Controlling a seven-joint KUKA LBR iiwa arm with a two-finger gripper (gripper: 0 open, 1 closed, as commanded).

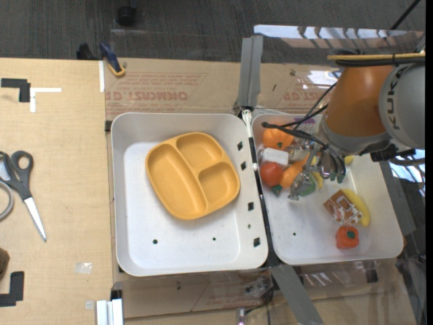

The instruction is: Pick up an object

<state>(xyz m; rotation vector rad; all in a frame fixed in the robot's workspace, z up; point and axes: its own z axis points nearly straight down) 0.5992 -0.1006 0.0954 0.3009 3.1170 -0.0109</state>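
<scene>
The small red fruit and snack packet lie apart near the right bin front. Beyond, the gripper hangs over crowded toys, the red tomato and orange piece; whether it is open I cannot tell. Crowding could spoil a grasp. The yellow divided plate sits apart.

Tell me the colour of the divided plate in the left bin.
Yellow-orange; the divided plate shows plainly in the camera view.

Yellow-orange divided plate; white bins; small fruit, perhaps orange-red.
</scene>
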